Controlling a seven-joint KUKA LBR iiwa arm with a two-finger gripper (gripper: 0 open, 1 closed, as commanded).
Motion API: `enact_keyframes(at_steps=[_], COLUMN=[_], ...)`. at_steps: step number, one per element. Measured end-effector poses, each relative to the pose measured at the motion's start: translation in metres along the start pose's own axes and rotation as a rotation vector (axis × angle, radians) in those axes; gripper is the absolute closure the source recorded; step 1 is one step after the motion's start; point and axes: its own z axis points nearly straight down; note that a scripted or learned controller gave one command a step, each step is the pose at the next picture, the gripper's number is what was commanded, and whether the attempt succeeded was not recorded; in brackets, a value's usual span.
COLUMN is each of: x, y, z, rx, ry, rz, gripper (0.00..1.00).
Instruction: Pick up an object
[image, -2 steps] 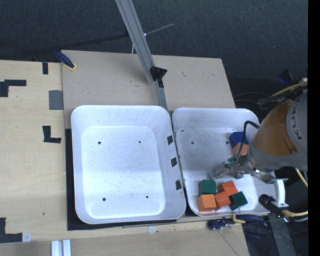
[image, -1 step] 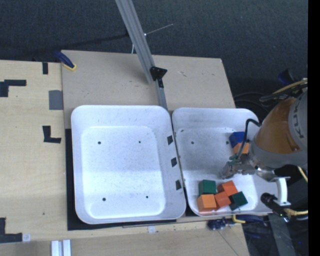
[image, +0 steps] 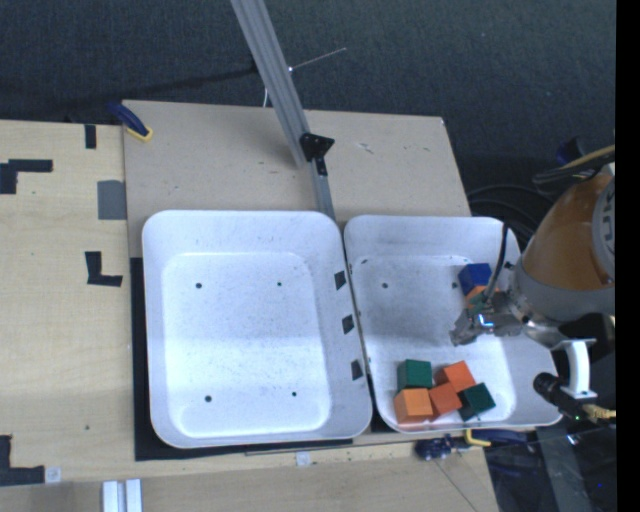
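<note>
Pincer (image: 470, 330) hanging in the right bin (image: 400, 250).
Its grip state is unreadable; blue block (image: 475, 273) is lying just behind it, block cluster (image: 440, 390) just ahead.

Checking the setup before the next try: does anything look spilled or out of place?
Nothing stands out. The blocks sit clustered inside the right bin, a blue block lies by the gripper, and none lie outside.

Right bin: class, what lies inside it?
Inside the right bin: green blocks, orange blocks, a blue block partly covered by the gripper.
</note>
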Motion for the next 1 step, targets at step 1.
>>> enact_keyframes(at_steps=[1], x=[-0.0072], y=[-0.0040], z=[-0.0583], rx=[-0.002], ry=[-0.001], rz=[0.001], gripper=[1.00])
